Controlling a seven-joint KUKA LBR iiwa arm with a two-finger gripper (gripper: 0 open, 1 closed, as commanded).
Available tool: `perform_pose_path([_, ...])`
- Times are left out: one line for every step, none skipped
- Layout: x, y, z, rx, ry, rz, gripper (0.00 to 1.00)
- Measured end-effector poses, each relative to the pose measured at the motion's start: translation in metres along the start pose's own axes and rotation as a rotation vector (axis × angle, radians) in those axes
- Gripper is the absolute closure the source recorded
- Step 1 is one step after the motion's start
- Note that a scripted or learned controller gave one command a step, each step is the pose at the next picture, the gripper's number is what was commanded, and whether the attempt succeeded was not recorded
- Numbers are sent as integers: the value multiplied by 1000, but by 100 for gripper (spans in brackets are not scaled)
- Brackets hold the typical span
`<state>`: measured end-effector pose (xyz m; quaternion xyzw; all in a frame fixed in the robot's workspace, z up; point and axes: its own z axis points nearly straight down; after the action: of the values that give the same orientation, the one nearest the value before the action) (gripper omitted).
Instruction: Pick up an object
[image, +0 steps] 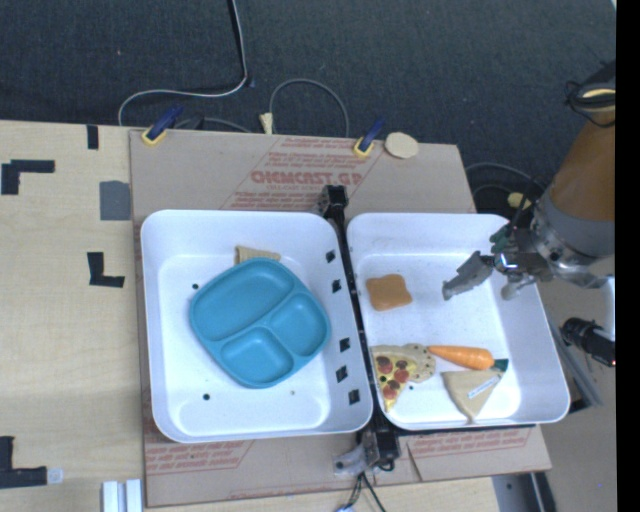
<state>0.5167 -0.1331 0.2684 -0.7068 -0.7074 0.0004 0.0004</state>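
Camera view: two-finger gripper (487, 277) spread, grasping nothing, right-centre above right white bin (430, 228). Orange plastic toy carrot (462, 355) lower right; likely light, stiff, slippery; pinch across middle.

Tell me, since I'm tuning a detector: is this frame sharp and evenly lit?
Camera view: lighting is soft and even, with faint shadows along the bin walls; white floors show no strong glare; food items such as the carrot look slightly soft; the hand is mildly blurred.
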Motion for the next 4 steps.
perform_pose_path([31,49,70,1,0,-3,0])
perform_pose_path([39,92,185,-1,-1,-2,0])
perform_pose_path([33,92,168,-7,-10,4,100])
perform_pose_path([38,91,170,1,-2,0,0])
